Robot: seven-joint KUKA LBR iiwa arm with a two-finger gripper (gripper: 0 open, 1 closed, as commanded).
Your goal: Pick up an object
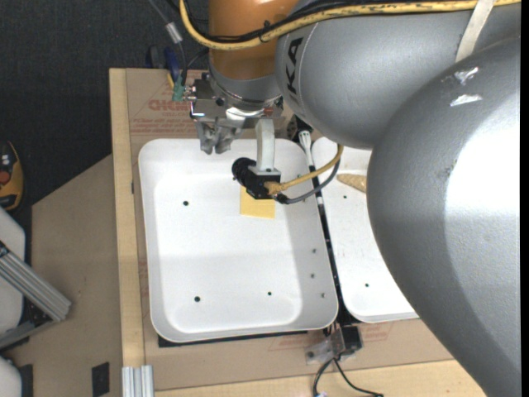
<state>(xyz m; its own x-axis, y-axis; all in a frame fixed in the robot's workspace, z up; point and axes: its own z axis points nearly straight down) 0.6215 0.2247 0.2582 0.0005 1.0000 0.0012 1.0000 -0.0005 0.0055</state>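
A flat yellow square piece [258, 206] lies in the left white bin [215, 304], right of that bin's middle. My gripper [215, 144] hangs over the bin's back edge, up and to the left of the yellow piece and apart from it. Nothing shows in the gripper. A white bracket with a black fitting [250, 178] and a yellow cable hangs from the wrist, just above the yellow piece's top edge. The orange band [252, 15] and the grey arm cover the top and right of the view.
The right white bin [372, 292] is mostly hidden under the arm; a tan piece [353, 181] pokes out near its back. A cardboard sheet [128, 222] lies under both bins. A small black connector [347, 339] sits at the front.
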